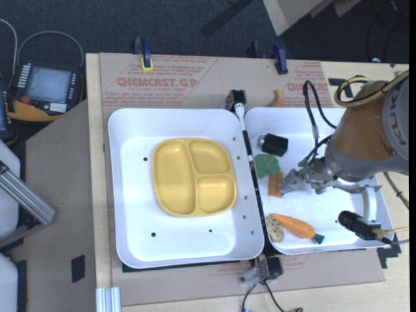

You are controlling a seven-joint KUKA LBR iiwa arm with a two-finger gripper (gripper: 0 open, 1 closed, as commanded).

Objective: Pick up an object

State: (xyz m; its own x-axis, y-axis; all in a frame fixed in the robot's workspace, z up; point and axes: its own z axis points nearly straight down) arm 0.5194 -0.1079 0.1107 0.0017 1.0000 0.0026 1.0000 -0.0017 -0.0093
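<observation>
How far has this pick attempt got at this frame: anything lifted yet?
Nothing looks lifted. The gripper is down in the right white bin, next to the small brown block. The orange toy carrot, green leaf-shaped piece and black block lie on the bin floor. The yellow divided plate sits in the left white bin. Grasping and lifting remain.

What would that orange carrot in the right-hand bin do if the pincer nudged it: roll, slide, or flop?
The carrot looks like a stiff toy, so it probably wouldn't flop. Its rounded, tapered body lies flat on the bin floor, so it may roll in a curve. The smooth white floor suggests it could also slide.
</observation>
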